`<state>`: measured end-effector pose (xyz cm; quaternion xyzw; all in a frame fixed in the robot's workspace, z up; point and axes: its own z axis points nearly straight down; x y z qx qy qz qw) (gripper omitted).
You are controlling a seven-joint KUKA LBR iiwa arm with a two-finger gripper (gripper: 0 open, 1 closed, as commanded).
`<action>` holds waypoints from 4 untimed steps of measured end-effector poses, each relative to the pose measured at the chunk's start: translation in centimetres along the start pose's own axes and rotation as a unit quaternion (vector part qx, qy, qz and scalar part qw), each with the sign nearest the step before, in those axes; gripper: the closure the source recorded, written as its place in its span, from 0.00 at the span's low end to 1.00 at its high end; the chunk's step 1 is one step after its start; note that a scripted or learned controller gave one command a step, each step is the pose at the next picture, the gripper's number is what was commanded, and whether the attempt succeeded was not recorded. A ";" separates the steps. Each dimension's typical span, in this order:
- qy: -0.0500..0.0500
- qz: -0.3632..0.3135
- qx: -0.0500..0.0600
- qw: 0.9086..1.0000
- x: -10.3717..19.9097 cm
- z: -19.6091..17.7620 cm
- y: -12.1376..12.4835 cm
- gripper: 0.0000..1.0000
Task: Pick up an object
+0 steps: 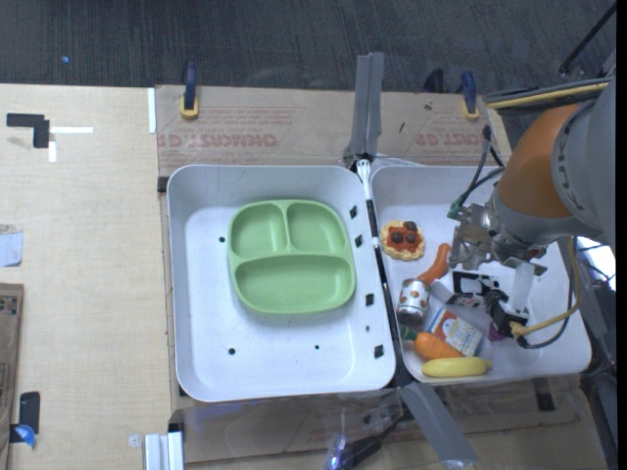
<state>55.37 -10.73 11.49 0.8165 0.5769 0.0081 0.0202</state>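
The grey two-finger gripper (477, 284) hangs low in the right white bin (568, 360). Its grip cannot be told. A yellow banana (455, 366) lies nearby.

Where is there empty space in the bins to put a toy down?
The left bin has bare white floor all around the green divided plate, widest along the near edge. The right bin's far strip above the little tart is bare. Its near corner is crowded: can, carrot, banana and the gripper.
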 end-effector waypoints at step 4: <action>0.003 0.008 0.023 1.000 6.9 -7.2 8.5 1.00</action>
